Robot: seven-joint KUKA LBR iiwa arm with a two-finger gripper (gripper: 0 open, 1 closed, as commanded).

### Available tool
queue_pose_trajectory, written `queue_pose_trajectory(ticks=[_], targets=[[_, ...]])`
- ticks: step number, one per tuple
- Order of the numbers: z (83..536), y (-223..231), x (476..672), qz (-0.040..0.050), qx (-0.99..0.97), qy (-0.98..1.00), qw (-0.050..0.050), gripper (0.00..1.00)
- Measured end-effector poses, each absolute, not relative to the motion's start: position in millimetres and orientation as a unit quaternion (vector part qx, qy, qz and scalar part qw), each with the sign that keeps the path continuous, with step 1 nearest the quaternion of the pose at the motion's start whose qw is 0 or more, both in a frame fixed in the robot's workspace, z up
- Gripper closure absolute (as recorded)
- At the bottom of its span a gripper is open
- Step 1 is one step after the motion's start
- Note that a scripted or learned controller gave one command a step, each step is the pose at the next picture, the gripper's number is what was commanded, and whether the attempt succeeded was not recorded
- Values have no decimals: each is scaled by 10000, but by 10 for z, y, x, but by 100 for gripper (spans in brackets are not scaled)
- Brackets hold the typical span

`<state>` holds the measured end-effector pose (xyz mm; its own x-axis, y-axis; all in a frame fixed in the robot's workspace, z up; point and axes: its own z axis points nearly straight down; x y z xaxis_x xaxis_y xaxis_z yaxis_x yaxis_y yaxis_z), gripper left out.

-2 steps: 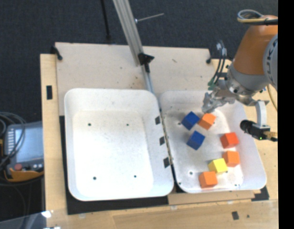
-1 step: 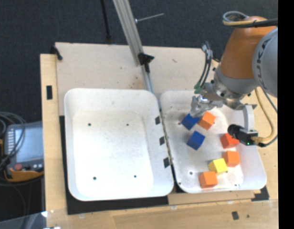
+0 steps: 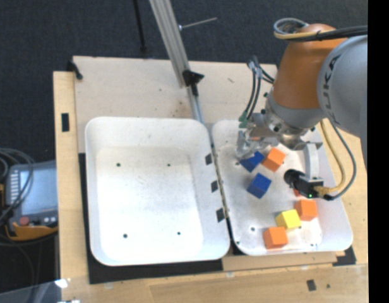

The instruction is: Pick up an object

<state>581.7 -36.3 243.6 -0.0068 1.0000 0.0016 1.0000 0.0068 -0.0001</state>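
The arm is reaching into the right bin (image 3: 245, 242), its claw (image 3: 248, 145) hanging over a blue block (image 3: 251, 163) at the far left. Another blue block (image 3: 259, 185) is lying nearer, with orange blocks (image 3: 275, 237) and a yellow one (image 3: 287, 219).

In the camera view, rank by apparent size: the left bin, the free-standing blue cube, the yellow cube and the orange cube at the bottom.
1. Left bin, by far the largest.
2. Blue cube, orange cube and yellow cube: too alike to rank.
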Motion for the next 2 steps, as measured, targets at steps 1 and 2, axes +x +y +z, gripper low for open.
queue_pose_trajectory(ticks=[1,2], targets=[[2514,110,5588,-8,-7045,-7097,7,100],[2474,567,5516,1,-7046,-7096,10,100]])
